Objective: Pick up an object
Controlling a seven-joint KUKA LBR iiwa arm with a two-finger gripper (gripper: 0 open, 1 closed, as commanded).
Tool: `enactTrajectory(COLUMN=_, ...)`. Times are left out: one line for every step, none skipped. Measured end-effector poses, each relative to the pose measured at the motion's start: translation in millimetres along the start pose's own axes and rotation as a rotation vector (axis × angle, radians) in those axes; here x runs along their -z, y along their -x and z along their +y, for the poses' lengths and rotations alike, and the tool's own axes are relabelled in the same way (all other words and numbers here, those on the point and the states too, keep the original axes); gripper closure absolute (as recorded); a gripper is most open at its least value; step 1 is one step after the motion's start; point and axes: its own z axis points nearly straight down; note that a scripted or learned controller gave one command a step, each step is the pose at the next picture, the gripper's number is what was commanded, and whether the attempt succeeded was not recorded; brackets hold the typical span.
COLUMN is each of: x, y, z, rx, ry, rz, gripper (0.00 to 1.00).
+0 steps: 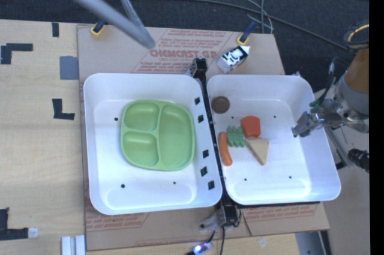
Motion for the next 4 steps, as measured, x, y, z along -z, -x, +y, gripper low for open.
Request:
enactTrajectory(x=3.8, y=-52.7, z=-0.6, rx=0.005, ry=-0.003, rz=0.002, gripper=1.0)
enactTrajectory(x=12.7, y=-114.0, z=11.1, rx=0.007, ry=-0.002, rz=0.002, gripper=1.0)
enactTrajectory(x=22.8, y=-167.1, z=25.8, rx=0.005, ry=-0.003, rz=0.002, gripper=1.0)
enactTrajectory(x=12.8, y=-226.6, z=37.9, rx=0.006, ry=-0.004, rz=0.001, gripper=1.0)
